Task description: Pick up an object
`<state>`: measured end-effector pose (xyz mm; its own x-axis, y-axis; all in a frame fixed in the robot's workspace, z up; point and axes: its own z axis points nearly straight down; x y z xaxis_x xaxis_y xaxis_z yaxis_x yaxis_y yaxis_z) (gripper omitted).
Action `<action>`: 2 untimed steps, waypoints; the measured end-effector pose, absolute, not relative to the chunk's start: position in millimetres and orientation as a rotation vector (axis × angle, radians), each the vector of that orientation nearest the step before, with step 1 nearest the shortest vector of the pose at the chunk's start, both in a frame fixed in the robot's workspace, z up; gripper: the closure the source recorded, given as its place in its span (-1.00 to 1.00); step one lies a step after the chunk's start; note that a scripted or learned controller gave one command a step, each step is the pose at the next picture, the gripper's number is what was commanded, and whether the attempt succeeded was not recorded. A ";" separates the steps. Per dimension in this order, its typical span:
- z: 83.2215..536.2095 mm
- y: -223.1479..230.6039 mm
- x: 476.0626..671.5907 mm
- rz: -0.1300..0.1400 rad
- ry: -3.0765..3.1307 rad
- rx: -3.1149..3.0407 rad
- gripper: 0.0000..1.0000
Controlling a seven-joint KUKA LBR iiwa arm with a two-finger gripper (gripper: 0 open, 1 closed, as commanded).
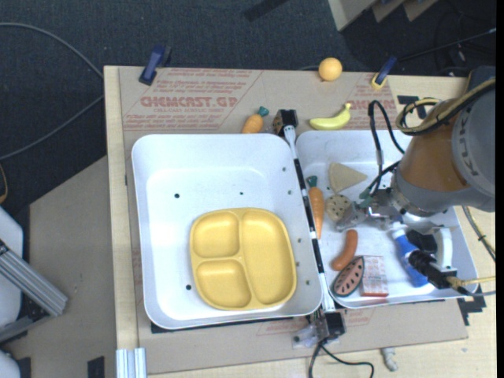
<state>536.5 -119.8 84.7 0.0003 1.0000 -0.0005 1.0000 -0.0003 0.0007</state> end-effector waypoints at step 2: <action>94.1 -119.3 536.6 0.001 2.220 2.221 -1.00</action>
<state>536.6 -119.3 94.1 0.0003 1.0000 -0.0007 1.0000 -0.0003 0.0017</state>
